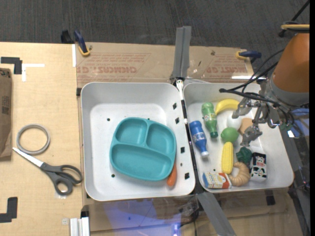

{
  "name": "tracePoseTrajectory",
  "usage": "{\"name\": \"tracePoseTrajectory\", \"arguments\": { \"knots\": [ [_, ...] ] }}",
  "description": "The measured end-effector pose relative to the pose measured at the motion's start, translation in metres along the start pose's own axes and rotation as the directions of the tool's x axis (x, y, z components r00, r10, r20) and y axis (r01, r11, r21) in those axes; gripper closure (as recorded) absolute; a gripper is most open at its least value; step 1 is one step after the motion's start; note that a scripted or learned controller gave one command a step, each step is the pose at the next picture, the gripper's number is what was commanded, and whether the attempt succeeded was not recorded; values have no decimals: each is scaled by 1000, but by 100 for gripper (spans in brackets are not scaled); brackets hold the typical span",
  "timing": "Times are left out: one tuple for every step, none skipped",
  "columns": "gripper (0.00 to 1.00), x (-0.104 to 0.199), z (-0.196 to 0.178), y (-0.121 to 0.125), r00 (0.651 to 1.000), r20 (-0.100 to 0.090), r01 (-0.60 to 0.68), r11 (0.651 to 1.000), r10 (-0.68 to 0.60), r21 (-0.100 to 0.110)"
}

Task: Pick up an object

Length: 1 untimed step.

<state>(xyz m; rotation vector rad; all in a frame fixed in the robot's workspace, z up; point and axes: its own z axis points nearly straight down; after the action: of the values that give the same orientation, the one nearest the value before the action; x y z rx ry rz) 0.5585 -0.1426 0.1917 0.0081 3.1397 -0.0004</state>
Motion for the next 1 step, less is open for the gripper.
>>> {"name": "tracePoseTrajectory", "arguments": {
  "knots": [
    [0, 14, 99, -8, 1000, 0, -13, 1000, 13, 0]
  ]
}}
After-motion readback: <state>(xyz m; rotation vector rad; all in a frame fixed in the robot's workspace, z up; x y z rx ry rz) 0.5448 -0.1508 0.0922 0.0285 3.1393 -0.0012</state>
